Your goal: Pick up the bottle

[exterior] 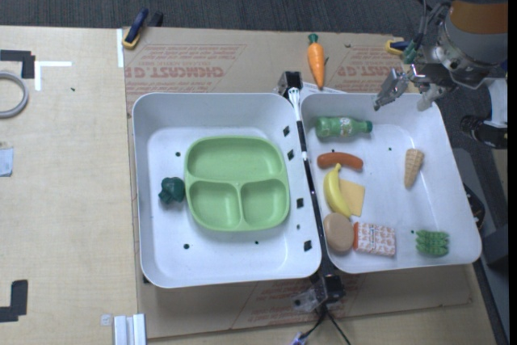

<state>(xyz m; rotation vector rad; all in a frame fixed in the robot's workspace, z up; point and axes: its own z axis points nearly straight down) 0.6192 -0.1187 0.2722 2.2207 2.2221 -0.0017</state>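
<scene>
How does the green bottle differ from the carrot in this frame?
The bottle is green and lies on its side inside the right bin, cap pointing right. The carrot is orange with a green top and lies outside the bins on the cardboard, pointing toward the bins' near corners. Both are small and untouched; the end effector hovers apart from them.

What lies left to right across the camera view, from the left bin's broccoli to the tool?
Broccoli → green divided plate → bottle → ice cream cone → tool, above the right bin's far edge.
</scene>
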